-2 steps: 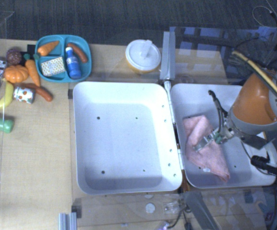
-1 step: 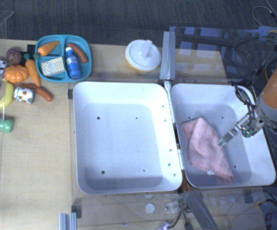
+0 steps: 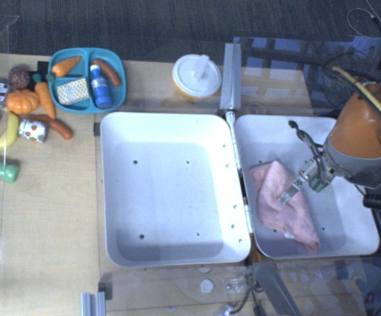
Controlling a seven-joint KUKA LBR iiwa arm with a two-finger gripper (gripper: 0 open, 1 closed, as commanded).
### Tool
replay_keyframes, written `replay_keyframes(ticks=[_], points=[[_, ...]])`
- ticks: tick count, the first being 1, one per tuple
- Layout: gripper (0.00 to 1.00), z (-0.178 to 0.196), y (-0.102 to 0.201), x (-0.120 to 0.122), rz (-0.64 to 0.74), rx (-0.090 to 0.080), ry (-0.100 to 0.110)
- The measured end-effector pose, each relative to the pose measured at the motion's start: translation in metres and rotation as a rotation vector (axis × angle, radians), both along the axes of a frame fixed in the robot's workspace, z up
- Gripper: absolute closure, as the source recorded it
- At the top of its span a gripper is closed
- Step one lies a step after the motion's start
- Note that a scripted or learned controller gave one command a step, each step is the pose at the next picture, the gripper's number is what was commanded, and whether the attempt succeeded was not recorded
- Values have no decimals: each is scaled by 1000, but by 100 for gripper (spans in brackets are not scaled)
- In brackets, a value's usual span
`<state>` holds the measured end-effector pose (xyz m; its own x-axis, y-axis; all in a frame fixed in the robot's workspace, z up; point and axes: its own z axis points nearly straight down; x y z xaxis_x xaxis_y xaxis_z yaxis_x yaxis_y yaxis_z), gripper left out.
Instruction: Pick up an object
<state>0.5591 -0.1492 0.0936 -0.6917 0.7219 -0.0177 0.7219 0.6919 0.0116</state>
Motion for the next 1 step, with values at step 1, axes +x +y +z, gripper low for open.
replay_keyframes(ticks=[1], points=[[0, -1, 7, 63, -145, 4, 1]])
